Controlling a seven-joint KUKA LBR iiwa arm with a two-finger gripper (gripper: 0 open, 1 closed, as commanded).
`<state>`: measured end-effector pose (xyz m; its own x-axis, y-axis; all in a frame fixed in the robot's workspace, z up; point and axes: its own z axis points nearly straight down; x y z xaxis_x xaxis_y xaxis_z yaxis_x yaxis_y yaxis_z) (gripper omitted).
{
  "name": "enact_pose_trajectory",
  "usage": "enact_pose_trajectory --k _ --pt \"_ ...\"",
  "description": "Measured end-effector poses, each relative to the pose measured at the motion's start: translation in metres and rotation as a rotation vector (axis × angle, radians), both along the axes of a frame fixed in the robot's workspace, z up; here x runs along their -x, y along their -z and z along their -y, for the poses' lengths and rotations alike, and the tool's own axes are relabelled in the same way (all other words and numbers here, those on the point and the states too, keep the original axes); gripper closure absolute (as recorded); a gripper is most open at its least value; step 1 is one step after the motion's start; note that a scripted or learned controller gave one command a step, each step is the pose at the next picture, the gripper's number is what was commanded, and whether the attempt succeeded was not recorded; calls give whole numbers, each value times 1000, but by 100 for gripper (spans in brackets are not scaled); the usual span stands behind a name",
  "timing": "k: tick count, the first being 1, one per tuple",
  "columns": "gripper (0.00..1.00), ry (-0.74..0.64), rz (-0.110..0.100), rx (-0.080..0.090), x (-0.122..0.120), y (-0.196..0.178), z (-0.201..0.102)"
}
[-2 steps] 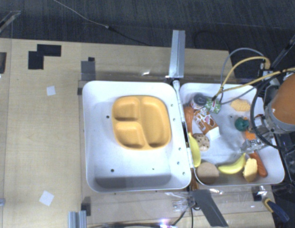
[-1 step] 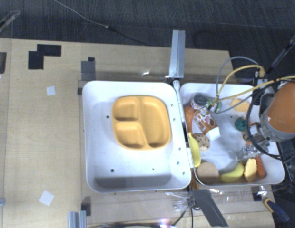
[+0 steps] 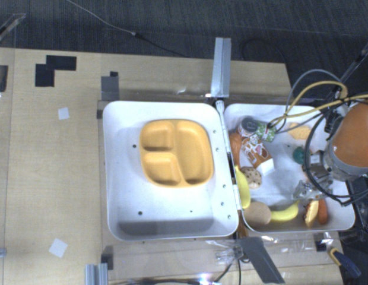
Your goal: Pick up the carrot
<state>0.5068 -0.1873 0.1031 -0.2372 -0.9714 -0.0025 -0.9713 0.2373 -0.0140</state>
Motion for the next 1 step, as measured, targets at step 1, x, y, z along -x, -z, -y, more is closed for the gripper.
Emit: enact_pose_trajectory --k 1 --pt "100 -281 -2 2 -6 13 16"
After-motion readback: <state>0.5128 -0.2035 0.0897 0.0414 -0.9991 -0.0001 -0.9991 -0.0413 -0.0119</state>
